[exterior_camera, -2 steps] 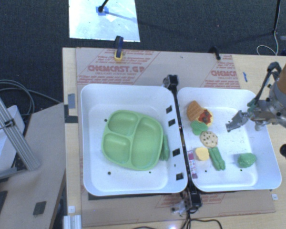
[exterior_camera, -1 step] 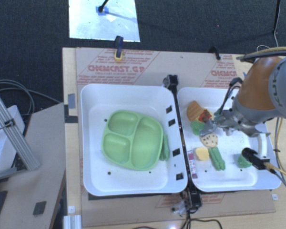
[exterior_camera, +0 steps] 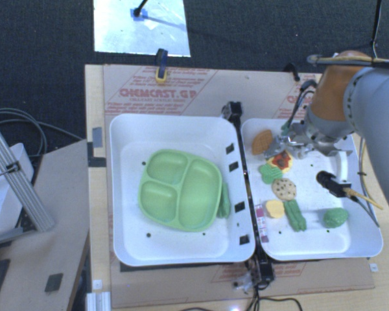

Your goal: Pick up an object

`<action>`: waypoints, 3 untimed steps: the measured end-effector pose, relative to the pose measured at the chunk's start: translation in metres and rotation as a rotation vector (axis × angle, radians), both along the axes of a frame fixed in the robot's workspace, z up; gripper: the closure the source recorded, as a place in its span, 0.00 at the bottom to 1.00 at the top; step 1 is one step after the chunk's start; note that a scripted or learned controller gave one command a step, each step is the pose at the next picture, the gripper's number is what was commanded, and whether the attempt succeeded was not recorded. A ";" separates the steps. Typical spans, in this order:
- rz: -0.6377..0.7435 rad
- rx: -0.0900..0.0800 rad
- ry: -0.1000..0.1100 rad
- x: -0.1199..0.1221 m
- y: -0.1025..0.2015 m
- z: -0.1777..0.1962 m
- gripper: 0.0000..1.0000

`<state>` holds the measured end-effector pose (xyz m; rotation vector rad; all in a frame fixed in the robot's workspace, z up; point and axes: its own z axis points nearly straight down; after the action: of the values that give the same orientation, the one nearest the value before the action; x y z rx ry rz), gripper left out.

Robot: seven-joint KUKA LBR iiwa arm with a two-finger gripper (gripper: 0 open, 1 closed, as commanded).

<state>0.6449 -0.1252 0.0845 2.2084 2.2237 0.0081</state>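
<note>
Green broccoli point(exterior_camera: 335, 217) bottom right; cookie point(exterior_camera: 284, 188), bread point(exterior_camera: 262, 142) beside gripper point(exterior_camera: 287, 149).

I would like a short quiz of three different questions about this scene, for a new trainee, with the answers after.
1. True or false: the green divided plate lies in the right bin.
2. What lies nearest the gripper? A) cookie B) red and yellow toy C) green long toy
3. Fill in: the plate has ___ compartments.

Key: 1 false, it lies in the left bin. 2 B. 3 three.
</note>
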 end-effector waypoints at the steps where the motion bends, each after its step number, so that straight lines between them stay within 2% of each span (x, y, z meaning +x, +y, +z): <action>1: -0.009 -0.004 -0.002 0.026 -0.085 0.082 0.00; 2: 0.002 0.003 0.004 0.025 -0.020 0.101 0.00; 3: -0.007 0.006 0.022 -0.072 0.001 0.032 0.00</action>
<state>0.5729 -0.1243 0.1169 2.2303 2.2296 -0.0098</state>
